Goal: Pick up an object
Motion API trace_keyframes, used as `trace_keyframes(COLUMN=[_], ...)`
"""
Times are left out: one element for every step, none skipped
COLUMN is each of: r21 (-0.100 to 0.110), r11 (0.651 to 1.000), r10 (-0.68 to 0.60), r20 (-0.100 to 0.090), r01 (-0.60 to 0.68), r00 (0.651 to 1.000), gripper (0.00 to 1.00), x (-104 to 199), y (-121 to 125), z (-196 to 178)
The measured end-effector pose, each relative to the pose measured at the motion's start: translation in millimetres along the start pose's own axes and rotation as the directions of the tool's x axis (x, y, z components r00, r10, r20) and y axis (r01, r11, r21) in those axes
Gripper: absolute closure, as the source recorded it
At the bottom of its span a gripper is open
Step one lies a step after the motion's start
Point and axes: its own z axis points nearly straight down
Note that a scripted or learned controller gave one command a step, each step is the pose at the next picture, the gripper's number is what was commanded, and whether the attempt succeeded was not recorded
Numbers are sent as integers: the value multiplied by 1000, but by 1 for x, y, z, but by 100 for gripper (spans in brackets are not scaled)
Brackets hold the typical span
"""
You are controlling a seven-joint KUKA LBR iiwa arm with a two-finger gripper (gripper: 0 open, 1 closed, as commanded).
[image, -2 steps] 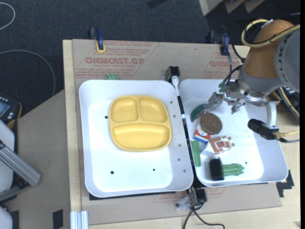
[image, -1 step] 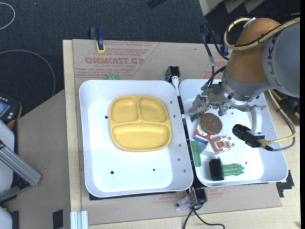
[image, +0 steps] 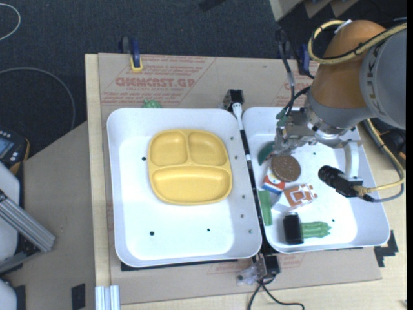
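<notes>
Low over the right bin, the hand hangs just above a brown disc; whether it is clenched or released I cannot tell. Crowded beside the disc lie a red-white-blue packet and an orange-white piece, so a descent could nudge neighbours or close on nothing.

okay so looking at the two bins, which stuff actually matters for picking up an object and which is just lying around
Belongs to the job:
gripper
brown round disc
orange and white piece
black block
green toy
right bin

Just lying about:
yellow divided plate
left bin
blue clamp
</notes>
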Motion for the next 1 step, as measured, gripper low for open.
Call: trace_keyframes(r21=[-3], r11=[1000], r10=[-5], r20=[-1], r01=[5], r00=[1000], gripper=[100], x=[56], y=[-58], z=[-91])
